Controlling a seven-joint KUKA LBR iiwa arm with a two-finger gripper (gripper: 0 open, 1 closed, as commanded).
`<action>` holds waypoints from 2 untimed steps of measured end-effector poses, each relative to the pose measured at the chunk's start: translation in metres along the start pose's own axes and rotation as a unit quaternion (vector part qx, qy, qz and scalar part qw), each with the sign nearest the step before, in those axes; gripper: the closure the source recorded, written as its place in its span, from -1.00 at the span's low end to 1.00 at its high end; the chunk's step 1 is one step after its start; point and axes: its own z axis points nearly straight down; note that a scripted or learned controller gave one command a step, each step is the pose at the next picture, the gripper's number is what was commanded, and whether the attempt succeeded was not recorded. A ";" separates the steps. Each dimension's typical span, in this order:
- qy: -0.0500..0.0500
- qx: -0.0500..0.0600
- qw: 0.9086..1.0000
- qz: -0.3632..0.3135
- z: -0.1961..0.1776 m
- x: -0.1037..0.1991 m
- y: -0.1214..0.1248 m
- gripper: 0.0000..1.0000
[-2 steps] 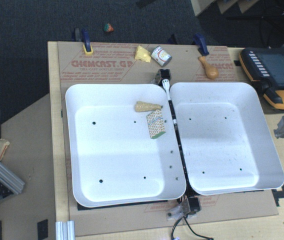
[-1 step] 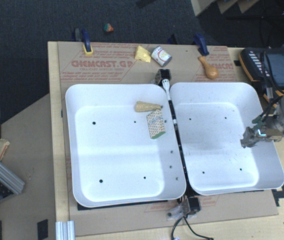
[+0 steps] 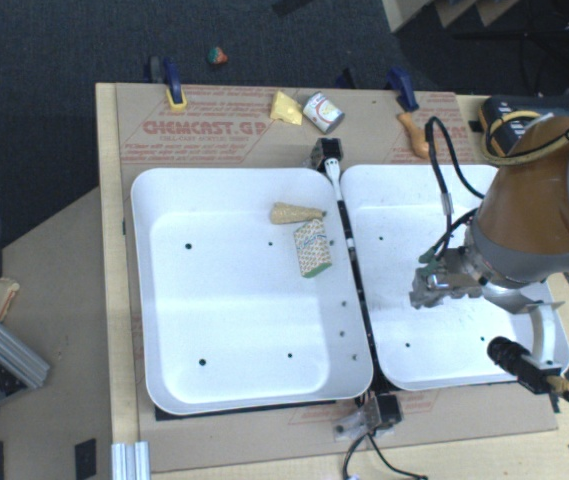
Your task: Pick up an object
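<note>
In the left bin [image 3: 214, 358], near its upper right part, lie a tan oblong piece [image 3: 296, 213] and, just below it, a small green-and-white patterned packet [image 3: 312, 247]. My gripper [image 3: 430, 290] hangs over the middle of the right bin [image 3: 404, 368], at the end of the grey arm with the orange band. It is well to the right of both objects, across the divider between the bins. Nothing shows between its fingers.
On the cardboard behind the bins lie a yellow piece [image 3: 286, 109], a small white box [image 3: 323, 112] and an orange-handled tool [image 3: 416, 133]. A black clamp [image 3: 328, 154] sits at the bins' top junction. Cables run along the arm.
</note>
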 end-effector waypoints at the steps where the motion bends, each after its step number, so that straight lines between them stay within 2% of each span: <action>1: -0.004 -0.015 1.000 0.002 -0.194 0.004 0.072 1.00; 2: -0.004 -0.010 1.000 0.005 -0.280 -0.014 0.049 1.00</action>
